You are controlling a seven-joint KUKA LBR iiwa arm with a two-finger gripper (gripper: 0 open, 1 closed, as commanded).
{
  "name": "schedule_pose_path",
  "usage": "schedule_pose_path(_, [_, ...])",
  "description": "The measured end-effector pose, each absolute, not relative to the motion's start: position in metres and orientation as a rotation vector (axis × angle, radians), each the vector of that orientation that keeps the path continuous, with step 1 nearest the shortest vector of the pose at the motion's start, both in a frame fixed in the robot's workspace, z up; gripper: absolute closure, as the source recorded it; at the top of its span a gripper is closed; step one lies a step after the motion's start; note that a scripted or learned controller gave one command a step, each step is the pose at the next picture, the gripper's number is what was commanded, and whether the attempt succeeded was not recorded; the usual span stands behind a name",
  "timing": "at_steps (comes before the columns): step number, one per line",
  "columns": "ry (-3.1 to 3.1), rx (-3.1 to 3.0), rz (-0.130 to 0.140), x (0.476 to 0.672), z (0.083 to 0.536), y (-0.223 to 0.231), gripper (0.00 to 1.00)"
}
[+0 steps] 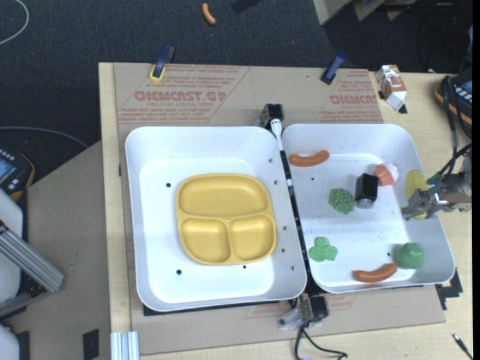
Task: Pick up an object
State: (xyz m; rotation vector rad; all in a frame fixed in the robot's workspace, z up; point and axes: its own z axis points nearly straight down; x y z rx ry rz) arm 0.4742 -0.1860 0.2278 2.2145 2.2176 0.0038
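Note:
The right bin (352, 145) holds several small items. An orange sausage (308, 157) lies near its back, and a second sausage (374, 274) lies at the front. A green leafy piece (341, 199) sits beside a black cylinder (366, 189), with a pink piece (385, 174) just right of it. Another green piece (323, 250) lies toward the front left, and a green ball (409, 255) sits at the front right. A yellow piece (415, 181) rests by the right wall. My gripper (424, 203) is low over the bin's right rim, just below the yellow piece.
The left bin (146, 201) carries a yellow divided plate (225, 217). Blue clamps (160, 63) hold the board at the back. A small carton (391, 85) stands beyond the right bin. Cables (454, 163) hang at the right edge.

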Motion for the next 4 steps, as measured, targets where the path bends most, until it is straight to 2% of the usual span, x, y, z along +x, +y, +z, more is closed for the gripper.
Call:
schedule_pose_path(2, [2.23, 2.212, 0.005, 0.505, 0.235, -0.069, 1.0])
schedule_pose_path(4, [2.228, 2.214, 0.005, 0.543, 0.24, 0.042, 1.0])
